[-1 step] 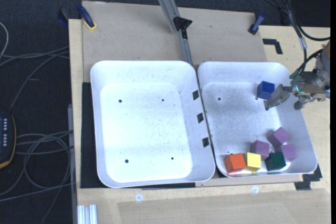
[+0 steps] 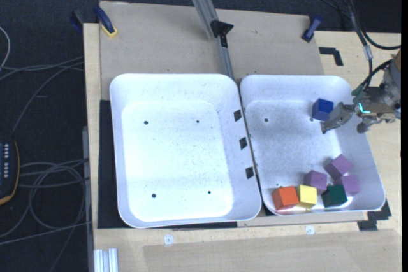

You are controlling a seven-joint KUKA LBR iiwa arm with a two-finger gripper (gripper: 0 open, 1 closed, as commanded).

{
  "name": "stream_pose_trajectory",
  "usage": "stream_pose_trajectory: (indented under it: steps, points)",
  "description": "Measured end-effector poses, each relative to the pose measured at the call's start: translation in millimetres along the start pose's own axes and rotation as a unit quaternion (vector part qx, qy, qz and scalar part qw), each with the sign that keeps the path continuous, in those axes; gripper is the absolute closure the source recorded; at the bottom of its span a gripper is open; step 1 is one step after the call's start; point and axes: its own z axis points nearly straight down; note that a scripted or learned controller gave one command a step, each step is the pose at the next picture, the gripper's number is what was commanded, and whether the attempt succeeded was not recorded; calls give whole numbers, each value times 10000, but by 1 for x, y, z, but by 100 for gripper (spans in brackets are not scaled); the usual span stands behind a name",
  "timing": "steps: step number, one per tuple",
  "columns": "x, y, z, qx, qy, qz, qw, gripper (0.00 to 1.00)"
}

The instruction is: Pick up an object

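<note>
Two shallow white plastic bins (image 2: 127, 137) sit on the counter. Right of frame, the fingers (image 2: 346, 119) stand spread and empty just beside the small blue cube (image 2: 322, 109); grasp and lift remain.

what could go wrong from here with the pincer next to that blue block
1. The pincer sits beside the blue block, not around it, so a close here may nudge it away rather than grip it.
2. The block lies near the right bin's far wall; a push could jam it there.
3. The other blocks, like the orange block and yellow block, are packed together in the near corner, so a clean pick there looks harder.
</note>
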Motion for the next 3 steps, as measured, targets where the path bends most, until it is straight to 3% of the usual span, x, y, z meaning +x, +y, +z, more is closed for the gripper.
stream_pose_trajectory:
  steps: [3]
  points:
    - [-11, -7, 158, 37, 9, 13, 10000, 0]
